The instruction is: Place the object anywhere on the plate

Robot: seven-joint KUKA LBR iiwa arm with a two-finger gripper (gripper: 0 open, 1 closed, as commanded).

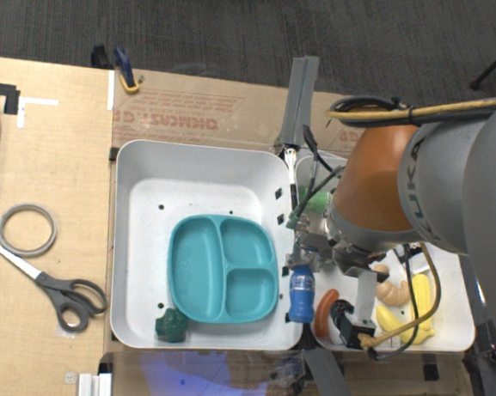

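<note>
A teal plate [223, 268] with three compartments lies in the left white bin [142, 227]. My gripper [301, 265] hangs over the wall between the two bins, just right of the plate's edge. It is shut on the top of a small blue bottle [301, 297], which hangs upright below the fingers and overlaps the dividing wall. The grey arm with its orange band [379, 183] covers much of the right bin.
A dark green lump [170, 326] sits in the left bin's front corner beside the plate. The right bin [451, 340] holds a banana [419, 316], a red piece [327, 305] and a beige piece [392, 292]. Scissors [55, 286] and a tape ring [27, 228] lie on the bench at left.
</note>
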